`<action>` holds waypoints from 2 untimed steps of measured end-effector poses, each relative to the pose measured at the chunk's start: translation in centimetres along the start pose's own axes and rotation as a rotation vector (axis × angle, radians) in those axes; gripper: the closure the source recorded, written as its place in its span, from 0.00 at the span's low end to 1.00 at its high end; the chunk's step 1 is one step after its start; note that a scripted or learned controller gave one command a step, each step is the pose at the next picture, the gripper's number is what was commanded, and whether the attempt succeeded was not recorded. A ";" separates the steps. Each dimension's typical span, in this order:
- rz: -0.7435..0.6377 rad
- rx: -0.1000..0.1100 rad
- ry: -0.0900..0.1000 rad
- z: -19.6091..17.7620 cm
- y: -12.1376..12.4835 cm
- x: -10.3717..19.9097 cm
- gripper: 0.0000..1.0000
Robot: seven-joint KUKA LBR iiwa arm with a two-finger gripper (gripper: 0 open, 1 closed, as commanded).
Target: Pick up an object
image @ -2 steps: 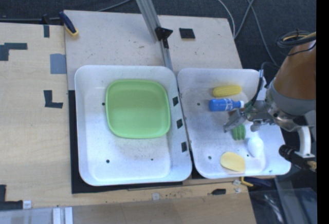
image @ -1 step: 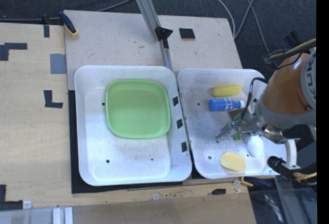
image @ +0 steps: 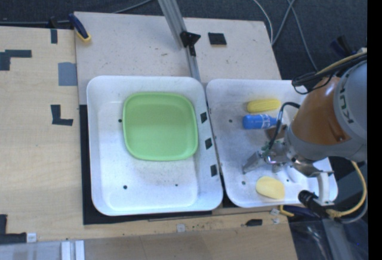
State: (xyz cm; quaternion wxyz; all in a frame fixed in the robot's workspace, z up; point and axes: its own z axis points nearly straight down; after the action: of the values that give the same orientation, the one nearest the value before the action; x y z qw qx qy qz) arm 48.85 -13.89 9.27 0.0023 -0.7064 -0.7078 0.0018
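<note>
Currently gripper [image: 253, 162] jaws look apart, empty, I think; yellow lump [image: 270, 188] lies just below-right, blue cylinder [image: 260, 122] farther up, long axis sideways.

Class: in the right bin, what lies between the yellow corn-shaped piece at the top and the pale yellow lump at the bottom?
In the camera view, a blue object and the gripper lie between the corn-shaped piece and the lump.
</note>
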 end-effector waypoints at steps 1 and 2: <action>-0.002 0.002 0.000 -0.9 0.0 0.0 1.00; -0.001 -0.005 -0.001 -6.4 0.1 1.0 1.00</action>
State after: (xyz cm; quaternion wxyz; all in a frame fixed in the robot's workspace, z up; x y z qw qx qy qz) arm 49.01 -12.94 15.67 0.0002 -0.7061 -0.7081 0.0003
